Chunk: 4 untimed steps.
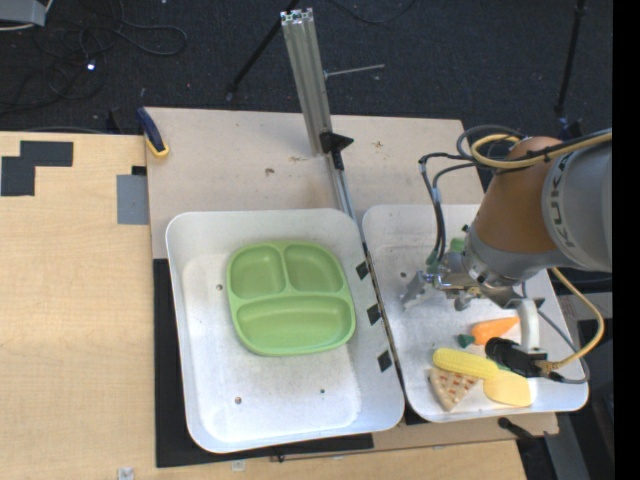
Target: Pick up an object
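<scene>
Left bin (200,368): green divided plate (290,298) sits mid-floor, with open floor all round it, widest on the near side, plus a strip at left. Right bin (400,238): toys crowd the near right corner, corn cob (468,362), wedge slice (448,390), yellow piece (510,392), orange carrot (495,328) just behind, and the arm (530,218) hangs over the far right, so bare floor is left along the bin's left side. Upright metal post (305,78) stands behind the seam between the bins.
</scene>
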Available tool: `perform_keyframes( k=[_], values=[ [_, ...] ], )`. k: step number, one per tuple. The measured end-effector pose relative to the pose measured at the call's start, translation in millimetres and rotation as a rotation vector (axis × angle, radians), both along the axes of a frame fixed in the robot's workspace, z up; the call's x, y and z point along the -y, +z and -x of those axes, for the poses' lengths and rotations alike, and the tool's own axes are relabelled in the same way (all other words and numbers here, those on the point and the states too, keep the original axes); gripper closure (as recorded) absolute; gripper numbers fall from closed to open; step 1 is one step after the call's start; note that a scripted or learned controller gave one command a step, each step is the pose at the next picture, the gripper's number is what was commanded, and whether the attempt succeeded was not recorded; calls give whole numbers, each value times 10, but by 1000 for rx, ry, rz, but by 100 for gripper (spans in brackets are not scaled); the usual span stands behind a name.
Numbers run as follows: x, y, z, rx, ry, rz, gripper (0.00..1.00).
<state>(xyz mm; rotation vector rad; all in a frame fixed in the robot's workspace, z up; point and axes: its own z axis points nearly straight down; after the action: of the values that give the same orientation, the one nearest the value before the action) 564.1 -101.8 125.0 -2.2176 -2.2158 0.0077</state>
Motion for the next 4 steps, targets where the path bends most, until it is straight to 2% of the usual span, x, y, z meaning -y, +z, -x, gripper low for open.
perform_keyframes(
  k=[1,2,3,4],
  values=[
    [0,-339,-16,7,0,-1,0],
    [6,-215,-37,15,-4,-1,100],
    [-59,391,-39,11,2,1,100],
    [-37,817,-43,11,2,2,100]
  ],
)
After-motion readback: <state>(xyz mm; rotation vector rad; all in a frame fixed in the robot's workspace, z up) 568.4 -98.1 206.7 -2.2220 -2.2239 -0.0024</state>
